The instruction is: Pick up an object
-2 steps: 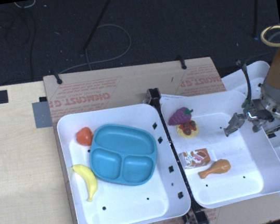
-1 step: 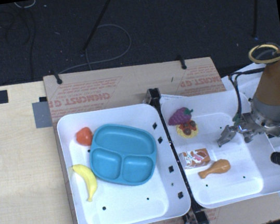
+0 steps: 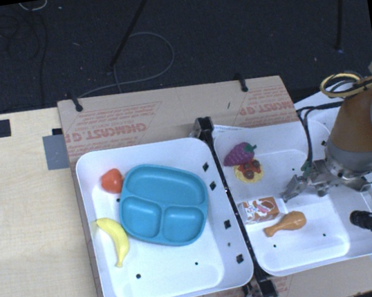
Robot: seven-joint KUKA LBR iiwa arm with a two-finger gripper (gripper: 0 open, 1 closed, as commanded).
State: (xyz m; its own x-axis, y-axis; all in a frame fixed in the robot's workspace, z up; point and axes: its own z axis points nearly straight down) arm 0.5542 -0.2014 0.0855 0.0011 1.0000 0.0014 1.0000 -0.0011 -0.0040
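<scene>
In the right bin (image 3: pixel 328 248) lie a purple grape bunch (image 3: pixel 241 153), a small yellow and red toy (image 3: pixel 249 170), a flat orange and white packet (image 3: pixel 260 209) and a tan drumstick (image 3: pixel 287 223). My gripper (image 3: pixel 296 188) hangs over this bin's middle right, just right of the packet and just behind the drumstick. Nothing shows in its grasp. The grey arm with its orange band (image 3: pixel 355 126) comes in from the right edge.
The left bin (image 3: pixel 165 280) holds a blue divided plate (image 3: pixel 164 204), a red tomato (image 3: pixel 112 181) and a yellow banana (image 3: pixel 116 239). A black divider (image 3: pixel 229 207) separates the bins. Cardboard lies beneath them, and cables hang at the right.
</scene>
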